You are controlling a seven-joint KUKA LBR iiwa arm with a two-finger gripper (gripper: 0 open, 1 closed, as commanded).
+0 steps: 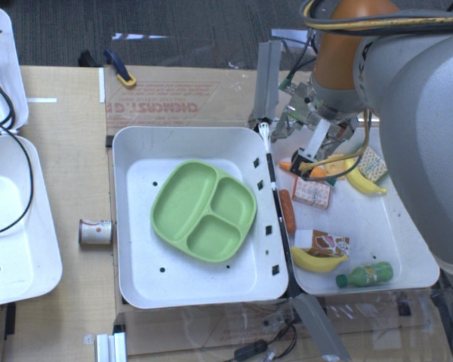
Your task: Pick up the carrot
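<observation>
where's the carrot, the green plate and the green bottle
carrot [326, 170], camera view, on its orange body under the gripper
green plate [183, 196], camera view, on its large compartment
green bottle [366, 274], camera view, on its mid body

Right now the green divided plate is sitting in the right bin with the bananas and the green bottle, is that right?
Not quite. The camera view shows the green divided plate alone in the left bin. The bananas and the green bottle lie in the right bin, as you said.
</observation>
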